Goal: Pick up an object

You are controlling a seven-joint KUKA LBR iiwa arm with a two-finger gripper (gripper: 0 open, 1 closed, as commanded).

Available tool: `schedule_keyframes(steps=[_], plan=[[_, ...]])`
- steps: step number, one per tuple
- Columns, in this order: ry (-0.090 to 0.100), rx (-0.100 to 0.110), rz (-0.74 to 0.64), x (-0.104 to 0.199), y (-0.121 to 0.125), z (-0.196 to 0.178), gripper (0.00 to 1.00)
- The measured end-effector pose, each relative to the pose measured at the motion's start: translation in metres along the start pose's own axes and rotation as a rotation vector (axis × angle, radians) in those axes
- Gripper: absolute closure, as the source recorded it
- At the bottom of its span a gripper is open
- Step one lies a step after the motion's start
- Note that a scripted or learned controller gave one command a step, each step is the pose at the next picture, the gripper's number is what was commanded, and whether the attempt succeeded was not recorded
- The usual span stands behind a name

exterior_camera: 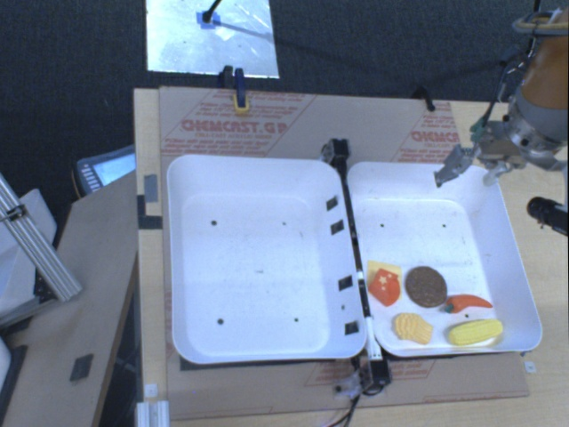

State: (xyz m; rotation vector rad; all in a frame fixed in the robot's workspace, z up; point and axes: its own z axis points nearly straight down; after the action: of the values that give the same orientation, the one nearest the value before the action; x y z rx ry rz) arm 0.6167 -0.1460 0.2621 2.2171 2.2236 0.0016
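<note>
My gripper (469, 171) hangs open over the far right corner of the right bin (427, 216), its two fingers spread apart with nothing between them. Several small toy foods lie together at the near end of that bin: a yellow and red piece (384, 283), a brown round disc (426, 286), a red chilli (468, 303), a yellow corn cob (475, 331) and a small yellow ridged piece (412, 328). The gripper is well away from all of them, toward the far rim.
The left bin (258, 256) sits beside the right one, joined by a black clamp strip (351, 247). Both rest on a cardboard sheet (293, 118). A shiny metal plate (212, 25) lies beyond the bench.
</note>
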Motion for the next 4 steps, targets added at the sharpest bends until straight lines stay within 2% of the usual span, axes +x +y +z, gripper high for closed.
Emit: schedule_keyframes(steps=[1, 2, 3, 4], plan=[[0.001, 0.01, 0.006, -0.046, -0.024, 0.113, 0.0], [0.0, 0.004, 0.002, -0.061, -0.019, 0.177, 0.0], [-0.002, -0.003, 0.002, -0.061, -0.017, 0.162, 1.0], [-0.003, -0.007, 0.005, -0.062, -0.084, 0.049, 1.0]])
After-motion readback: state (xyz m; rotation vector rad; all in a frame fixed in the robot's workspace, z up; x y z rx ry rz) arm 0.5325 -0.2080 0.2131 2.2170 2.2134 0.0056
